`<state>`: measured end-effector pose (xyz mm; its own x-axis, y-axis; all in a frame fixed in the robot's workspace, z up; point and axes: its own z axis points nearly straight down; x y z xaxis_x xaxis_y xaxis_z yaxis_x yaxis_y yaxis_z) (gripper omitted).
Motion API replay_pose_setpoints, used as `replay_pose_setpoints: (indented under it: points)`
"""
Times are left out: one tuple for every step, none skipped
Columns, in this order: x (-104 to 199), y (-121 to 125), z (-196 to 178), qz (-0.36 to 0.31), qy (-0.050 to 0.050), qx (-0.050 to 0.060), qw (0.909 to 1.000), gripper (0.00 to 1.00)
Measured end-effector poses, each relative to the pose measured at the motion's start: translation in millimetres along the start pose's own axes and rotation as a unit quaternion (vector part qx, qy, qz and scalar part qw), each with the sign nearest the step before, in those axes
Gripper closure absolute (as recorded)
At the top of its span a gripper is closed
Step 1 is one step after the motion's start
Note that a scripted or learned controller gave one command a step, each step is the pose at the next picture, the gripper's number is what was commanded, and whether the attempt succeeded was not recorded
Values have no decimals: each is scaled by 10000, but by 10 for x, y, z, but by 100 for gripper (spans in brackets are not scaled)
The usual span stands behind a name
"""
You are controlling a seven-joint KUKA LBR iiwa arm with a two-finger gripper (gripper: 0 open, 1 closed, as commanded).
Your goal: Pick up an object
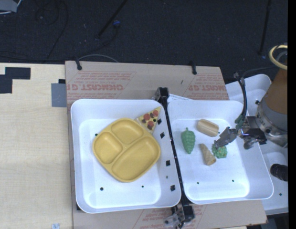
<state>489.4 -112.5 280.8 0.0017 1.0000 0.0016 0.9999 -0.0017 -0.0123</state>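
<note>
In the right bin point(234, 185) lie a green bunch of grapes point(188, 140), a tan hot-dog bun point(207, 127), a tan wedge of bread point(208, 155) and a small green broccoli point(220, 151). My gripper point(237, 140) hangs low over the bin's right side, coming in from the right. It is open, and its left finger point(226, 137) slants down to just above the broccoli. Nothing sits between the fingers. The bread wedge lies just left of the broccoli, touching it or nearly so.
The left bin point(86, 175) holds a yellow divided plate point(127, 149) and a pizza slice point(151, 118) by the black divider point(169, 147) between the bins. The grey arm with its orange band point(279, 92) stands over the right rim. Wooden bench lies to the left.
</note>
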Motion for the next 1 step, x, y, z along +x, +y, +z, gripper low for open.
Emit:
replay_pose_setpoints:
  points:
    - [-1, 16, -50, -10, -9, -54, 10000, 0]
